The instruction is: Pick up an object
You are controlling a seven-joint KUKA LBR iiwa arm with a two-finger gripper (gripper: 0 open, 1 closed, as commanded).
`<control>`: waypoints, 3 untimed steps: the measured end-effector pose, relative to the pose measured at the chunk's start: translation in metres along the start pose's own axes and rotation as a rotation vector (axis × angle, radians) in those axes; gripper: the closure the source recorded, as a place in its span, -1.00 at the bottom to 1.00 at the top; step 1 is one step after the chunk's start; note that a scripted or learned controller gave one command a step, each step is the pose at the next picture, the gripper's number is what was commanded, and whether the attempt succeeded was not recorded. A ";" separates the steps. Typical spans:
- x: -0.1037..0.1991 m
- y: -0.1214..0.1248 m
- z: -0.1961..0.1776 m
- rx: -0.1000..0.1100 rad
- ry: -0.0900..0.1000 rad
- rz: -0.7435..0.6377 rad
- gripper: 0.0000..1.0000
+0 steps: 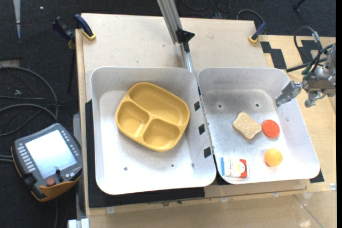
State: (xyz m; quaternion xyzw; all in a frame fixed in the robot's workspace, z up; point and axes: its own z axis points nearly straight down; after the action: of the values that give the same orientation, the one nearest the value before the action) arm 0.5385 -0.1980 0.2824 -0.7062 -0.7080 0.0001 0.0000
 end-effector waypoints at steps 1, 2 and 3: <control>0.000 0.000 0.000 0.000 0.000 0.000 -1.00; -0.003 -0.004 0.063 0.006 0.001 0.003 -1.00; -0.007 -0.013 0.121 0.006 0.002 0.004 -1.00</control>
State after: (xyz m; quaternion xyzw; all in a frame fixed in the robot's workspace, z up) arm 0.5253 -0.2052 0.1610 -0.7075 -0.7067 0.0017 0.0027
